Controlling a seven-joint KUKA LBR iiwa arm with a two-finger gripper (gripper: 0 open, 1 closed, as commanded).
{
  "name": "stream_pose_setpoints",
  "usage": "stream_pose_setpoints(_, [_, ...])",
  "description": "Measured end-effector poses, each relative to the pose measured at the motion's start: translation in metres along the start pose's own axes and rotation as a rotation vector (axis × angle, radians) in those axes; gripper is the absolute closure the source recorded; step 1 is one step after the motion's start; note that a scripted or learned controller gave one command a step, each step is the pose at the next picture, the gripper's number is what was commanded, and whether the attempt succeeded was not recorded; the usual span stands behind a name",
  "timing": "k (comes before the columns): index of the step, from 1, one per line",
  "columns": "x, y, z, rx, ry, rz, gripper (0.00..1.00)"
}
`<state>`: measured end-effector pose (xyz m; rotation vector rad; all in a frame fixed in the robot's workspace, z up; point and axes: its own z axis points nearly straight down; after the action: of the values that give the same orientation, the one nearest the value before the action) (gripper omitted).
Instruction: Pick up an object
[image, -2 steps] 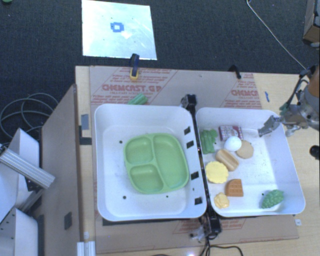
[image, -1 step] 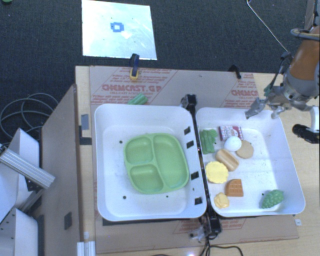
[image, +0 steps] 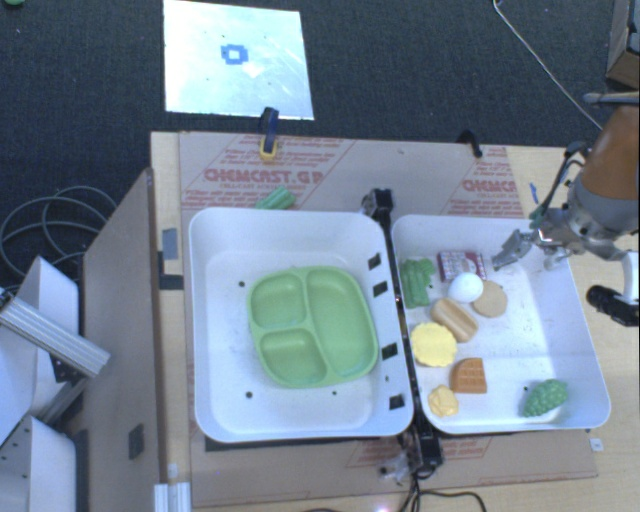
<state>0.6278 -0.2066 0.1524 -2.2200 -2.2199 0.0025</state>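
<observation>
My gripper (image: 530, 250) hangs over the back of the right bin (image: 580, 340), its fingers spread open with nothing between them. Just left of it and below lie a red-and-white packet (image: 461, 264), a white egg (image: 465, 288) and a tan round biscuit (image: 491, 301). Further forward are a bun (image: 455, 319), a yellow disc (image: 434, 345), an orange waffle (image: 468, 376), a small yellow piece (image: 443, 402) and a green broccoli (image: 545, 397). A green leafy piece (image: 417, 281) rests by the bin's left wall.
The left bin (image: 220, 250) holds a green divided plate (image: 312, 326). Black clips (image: 380, 205) sit along the divider between the bins. The arm's grey body with its orange band (image: 612, 175) rises at the right edge. Cables lie on the floor at left.
</observation>
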Motion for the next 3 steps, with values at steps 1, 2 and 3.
stream_pose_setpoints(1, [0.001, -0.015, 0.07, -0.006, 0.001, 0.001, 0.0])
stream_pose_setpoints(2, [0.011, 0.029, 0.073, 0.065, 0.0, -0.012, 0.0])
stream_pose_setpoints(3, [0.001, 0.029, 0.073, 0.065, 0.015, -0.008, 0.0])
